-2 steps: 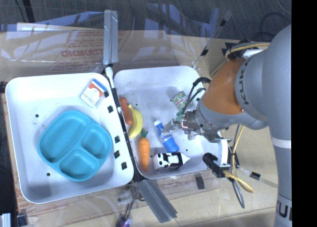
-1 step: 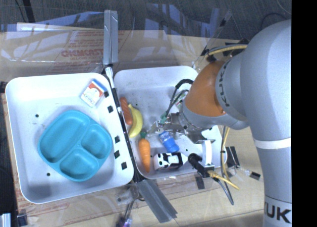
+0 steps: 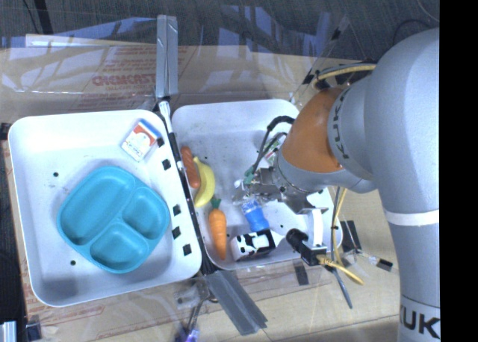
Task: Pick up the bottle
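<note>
The bottle (image 3: 255,218) is small and clear with a blue label. It lies in the right bin (image 3: 224,120), near the bin's front half. My gripper (image 3: 254,193) hangs right over the bottle's upper end, reaching in from the right under the orange wrist band. The gripper's body hides the bottle's top, so I cannot see whether the two are touching.
A banana (image 3: 204,184), a red sausage (image 3: 191,169) and a carrot (image 3: 217,230) lie along the right bin's left wall. A black-and-white cow toy (image 3: 254,244) sits just in front of the bottle. The left bin (image 3: 45,139) holds a blue divided plate (image 3: 113,218) and a small card (image 3: 140,142).
</note>
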Controlling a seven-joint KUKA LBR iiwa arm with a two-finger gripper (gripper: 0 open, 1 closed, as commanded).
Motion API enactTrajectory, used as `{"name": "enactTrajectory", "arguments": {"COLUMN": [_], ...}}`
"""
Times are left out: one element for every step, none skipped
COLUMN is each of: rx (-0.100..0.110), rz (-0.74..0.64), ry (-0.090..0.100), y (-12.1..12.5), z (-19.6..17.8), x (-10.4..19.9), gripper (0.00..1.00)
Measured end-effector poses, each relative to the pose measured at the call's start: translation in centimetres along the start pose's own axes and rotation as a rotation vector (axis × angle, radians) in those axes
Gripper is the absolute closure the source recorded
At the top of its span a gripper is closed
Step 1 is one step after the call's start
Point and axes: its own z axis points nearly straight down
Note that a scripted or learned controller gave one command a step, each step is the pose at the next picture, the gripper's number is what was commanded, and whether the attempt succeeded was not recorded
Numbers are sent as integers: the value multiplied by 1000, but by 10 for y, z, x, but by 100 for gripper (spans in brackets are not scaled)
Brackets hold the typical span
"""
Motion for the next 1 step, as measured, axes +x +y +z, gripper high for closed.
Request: {"name": "enactTrajectory", "arguments": {"rx": [-1], "rz": [149], "ry": [0], "y": [43], "z": [10], "x": [14], "gripper": [100]}}
